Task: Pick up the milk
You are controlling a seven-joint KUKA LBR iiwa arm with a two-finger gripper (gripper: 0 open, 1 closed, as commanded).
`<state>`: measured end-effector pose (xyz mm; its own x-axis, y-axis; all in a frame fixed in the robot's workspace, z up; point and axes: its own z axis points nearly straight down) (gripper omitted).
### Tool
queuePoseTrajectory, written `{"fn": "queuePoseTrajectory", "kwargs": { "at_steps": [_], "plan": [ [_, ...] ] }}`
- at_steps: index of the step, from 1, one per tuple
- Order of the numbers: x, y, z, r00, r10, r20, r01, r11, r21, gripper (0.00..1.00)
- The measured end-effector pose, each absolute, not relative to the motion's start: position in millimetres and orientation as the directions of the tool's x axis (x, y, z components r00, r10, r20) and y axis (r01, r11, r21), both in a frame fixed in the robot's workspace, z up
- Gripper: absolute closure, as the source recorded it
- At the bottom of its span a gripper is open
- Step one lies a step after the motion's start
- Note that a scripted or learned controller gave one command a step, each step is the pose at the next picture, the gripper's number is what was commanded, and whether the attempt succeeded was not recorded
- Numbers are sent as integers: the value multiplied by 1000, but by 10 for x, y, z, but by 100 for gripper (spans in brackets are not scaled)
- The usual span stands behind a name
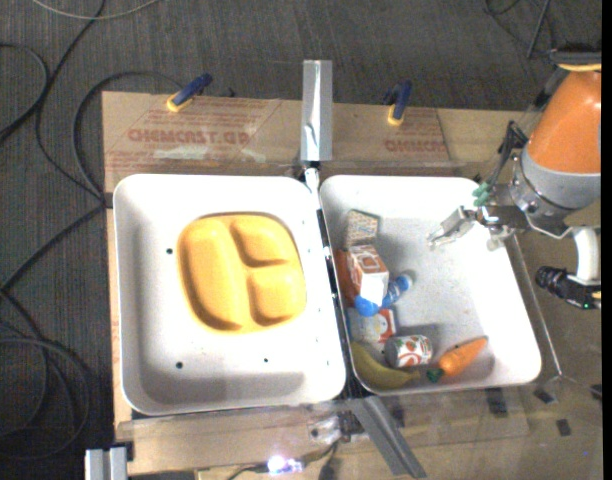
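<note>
Milk carton (367, 272) near-upright, long axis leaning up-left; end effector (448, 231) spread, well apart, nothing between.

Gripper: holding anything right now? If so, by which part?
Nothing held. The gripper hangs over bare floor of the right bin, apart from the milk.

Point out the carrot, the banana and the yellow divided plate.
carrot (460, 356): camera view, middle of its orange body, right bin's near edge.
banana (378, 370): camera view, middle of its curved body, left of the carrot.
yellow divided plate (218, 273): camera view, floor of its large left compartment, left bin.
</note>
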<state>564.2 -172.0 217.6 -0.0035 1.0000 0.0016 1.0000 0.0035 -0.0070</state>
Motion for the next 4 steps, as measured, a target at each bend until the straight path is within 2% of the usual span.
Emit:
{"fn": "queuePoseTrajectory", "kwargs": {
  "at_steps": [1,2,3,4],
  "plan": [
    [5555,-1052,1069,-154,988,-8,988,154,-6,0],
    [5534,-747,1844,-153,988,-12,988,153,5,0],
    [6084,-466,1950,-44,999,-18,999,45,19,0],
    [4841,-788,1800,-343,939,3,939,344,-7,0]
  ]
}}
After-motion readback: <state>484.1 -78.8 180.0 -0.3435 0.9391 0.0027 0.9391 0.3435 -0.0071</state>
